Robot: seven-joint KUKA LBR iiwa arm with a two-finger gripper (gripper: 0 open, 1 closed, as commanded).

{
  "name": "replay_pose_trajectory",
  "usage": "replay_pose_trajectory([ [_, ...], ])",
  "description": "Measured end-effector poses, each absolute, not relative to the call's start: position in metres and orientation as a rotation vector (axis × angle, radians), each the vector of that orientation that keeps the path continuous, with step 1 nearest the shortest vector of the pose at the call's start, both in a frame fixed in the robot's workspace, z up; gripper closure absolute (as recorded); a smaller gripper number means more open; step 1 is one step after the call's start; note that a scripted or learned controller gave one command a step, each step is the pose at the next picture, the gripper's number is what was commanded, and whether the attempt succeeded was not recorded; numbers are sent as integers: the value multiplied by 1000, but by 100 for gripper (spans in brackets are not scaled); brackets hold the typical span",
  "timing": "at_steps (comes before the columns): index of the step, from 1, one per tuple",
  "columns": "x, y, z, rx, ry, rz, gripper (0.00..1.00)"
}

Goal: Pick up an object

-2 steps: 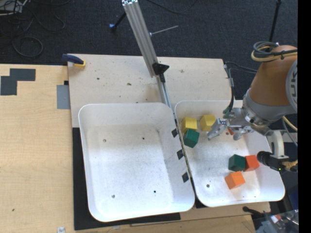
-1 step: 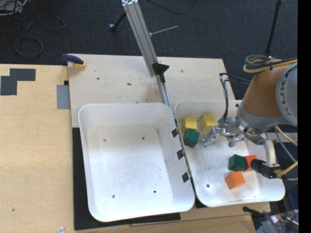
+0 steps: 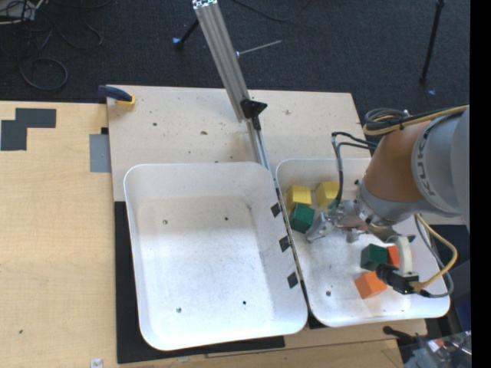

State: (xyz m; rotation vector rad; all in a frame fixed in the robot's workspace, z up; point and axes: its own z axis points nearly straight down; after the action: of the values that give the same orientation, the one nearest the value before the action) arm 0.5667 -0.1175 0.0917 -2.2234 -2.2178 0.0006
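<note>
— Any words, numbers or brands to read on the bins (image 3: 201, 176); on the blocks; on the arm (image 3: 430, 167)?
— None legible; only a black-and-white checker pattern atop the slanted metal rail (image 3: 205, 1); no letters there.

Robotics lab: test bench (image 3: 192, 121), tripod legs, loose cables (image 3: 34, 60) on floor.

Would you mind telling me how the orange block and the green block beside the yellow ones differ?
The orange block lies near the right bin's front edge, apart from the pincer; the green block sits near the divider, close to the pincer. The orange block sits clear of other blocks; the green block touches a yellow block. Both are small blocks in the right bin.
</note>
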Motion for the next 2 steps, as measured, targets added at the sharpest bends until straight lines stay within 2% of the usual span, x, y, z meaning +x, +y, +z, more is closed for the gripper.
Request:
replay_pose_trajectory([
  [1, 566, -119, 102, -2233, -2205, 1, 100],
  [2, 560, -122, 147, -2234, -2210, -1, 100],
])
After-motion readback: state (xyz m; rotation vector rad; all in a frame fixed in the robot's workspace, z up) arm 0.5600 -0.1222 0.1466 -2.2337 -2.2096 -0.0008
